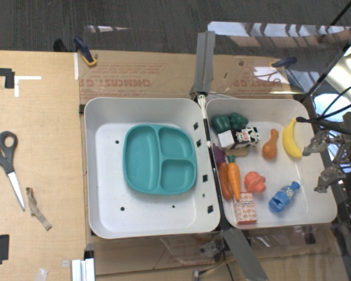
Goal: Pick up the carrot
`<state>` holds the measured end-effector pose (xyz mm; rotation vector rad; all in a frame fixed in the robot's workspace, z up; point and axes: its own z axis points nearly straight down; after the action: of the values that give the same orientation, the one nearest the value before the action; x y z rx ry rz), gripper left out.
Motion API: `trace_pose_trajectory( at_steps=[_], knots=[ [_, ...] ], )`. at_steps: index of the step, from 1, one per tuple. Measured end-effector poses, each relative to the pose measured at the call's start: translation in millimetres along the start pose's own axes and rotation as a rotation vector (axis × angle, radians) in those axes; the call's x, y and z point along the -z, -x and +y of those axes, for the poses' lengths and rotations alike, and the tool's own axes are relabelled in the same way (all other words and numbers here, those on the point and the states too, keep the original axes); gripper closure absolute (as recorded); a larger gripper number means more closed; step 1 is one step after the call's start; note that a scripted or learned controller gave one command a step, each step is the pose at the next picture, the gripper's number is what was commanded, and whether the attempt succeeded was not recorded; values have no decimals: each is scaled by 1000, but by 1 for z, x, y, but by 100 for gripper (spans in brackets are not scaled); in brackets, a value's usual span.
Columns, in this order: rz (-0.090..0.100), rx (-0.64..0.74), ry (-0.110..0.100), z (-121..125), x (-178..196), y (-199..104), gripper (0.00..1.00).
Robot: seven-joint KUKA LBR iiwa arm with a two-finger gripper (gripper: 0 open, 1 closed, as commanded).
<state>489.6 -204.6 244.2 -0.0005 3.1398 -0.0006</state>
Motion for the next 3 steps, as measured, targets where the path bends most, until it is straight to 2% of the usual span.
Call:
trace_pose_trajectory(
  at_steps=[1, 2, 3],
  knots=[
    [4, 53, 2, 41, -136, 11, 0],
    [-6, 4, 1, 104, -147, 95, 0],
    [-9, -26, -1, 111, -148, 66, 0]
  ],
)
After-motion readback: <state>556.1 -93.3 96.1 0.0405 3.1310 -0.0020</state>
